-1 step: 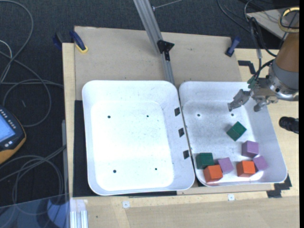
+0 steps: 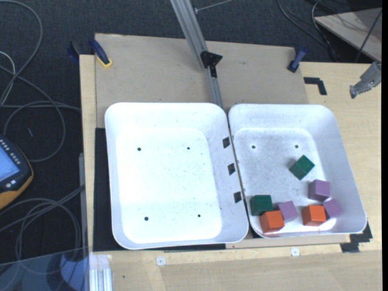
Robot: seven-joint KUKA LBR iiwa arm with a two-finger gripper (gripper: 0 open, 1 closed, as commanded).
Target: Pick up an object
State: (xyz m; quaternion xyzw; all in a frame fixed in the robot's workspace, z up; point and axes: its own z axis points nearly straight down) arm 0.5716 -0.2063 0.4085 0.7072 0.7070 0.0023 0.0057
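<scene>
Bench (image 2: 182,65) first: tan board w/ two shallow white bins side by side on it. Left bin (image 2: 121,126) takes up the bigger share of the view, just a few dark dots on its floor. Right bin (image 2: 339,138) sits touching it along the middle seam, and all the blocks are in there, crowded toward the near edge.

A grey metal rail (image 2: 188,23) slants down from the top of the view to the seam btwn the bins, black clamp partway along.

Gripper (image 2: 364,82) is at the far right edge, up over bare bench beyond the right bin's far corner, well apart from every block. Only a small grey bit of it shows; can't tell how the jaws stand, and nothing visible in them.

Blocks, approx largest down: green block (image 2: 301,167) tilted, alone mid-bin, the nearest one to the gripper but still well apart. Dark green block (image 2: 261,204) near the seam, w/ an orange block (image 2: 272,221) touching just in front. Second orange block (image 2: 313,214) near the front wall. Purple block (image 2: 319,189) just behind it, another purple block (image 2: 287,210) btwn the two orange ones, and a third purple block (image 2: 332,208) beside the second orange, by the right wall.
</scene>
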